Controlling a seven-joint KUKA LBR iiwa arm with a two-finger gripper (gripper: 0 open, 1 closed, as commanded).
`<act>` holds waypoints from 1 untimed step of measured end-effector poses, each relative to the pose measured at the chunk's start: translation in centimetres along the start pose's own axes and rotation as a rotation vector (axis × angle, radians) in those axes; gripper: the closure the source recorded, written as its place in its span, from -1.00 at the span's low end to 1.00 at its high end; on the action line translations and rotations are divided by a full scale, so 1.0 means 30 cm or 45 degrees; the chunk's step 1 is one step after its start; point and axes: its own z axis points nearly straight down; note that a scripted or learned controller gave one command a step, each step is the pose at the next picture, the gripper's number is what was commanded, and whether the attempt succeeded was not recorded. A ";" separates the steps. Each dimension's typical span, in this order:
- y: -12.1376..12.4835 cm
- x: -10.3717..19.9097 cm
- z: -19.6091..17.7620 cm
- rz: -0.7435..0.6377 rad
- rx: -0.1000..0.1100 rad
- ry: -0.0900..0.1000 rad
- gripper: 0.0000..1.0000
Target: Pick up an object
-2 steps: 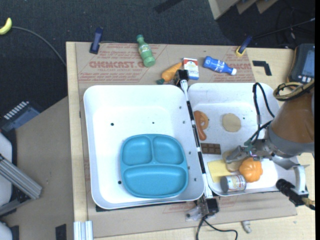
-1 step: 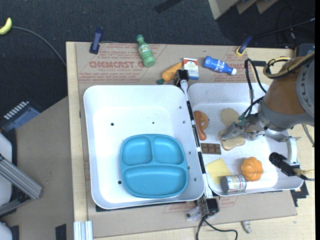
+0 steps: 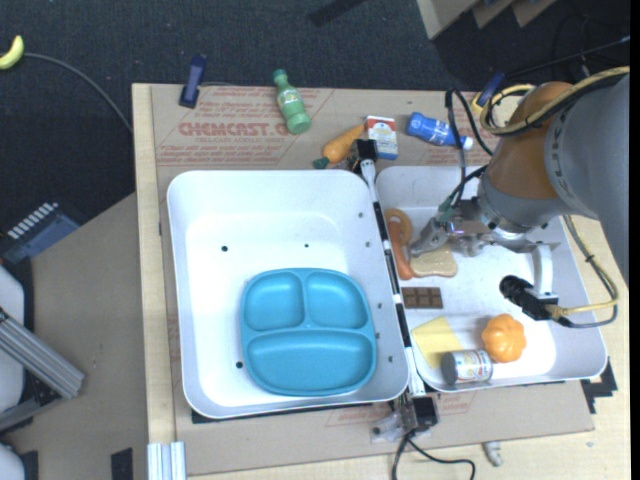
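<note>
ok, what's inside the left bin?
The left bin holds just a blue divided plate lying flat near its front. Whatever the plate covers cannot be seen.

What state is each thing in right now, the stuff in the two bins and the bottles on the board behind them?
blue divided tray: flat in the left bin, right way up.
can: on its side in the right bin.
orange pumpkin: resting apart from the can.
chocolate bar: lying flat.
toast slice: flat, under the gripper.
green bottle: lying on the board.
blue bottle: lying on the board.
</note>
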 end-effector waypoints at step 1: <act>0.002 -0.001 -0.035 -0.002 -0.001 -0.002 1.00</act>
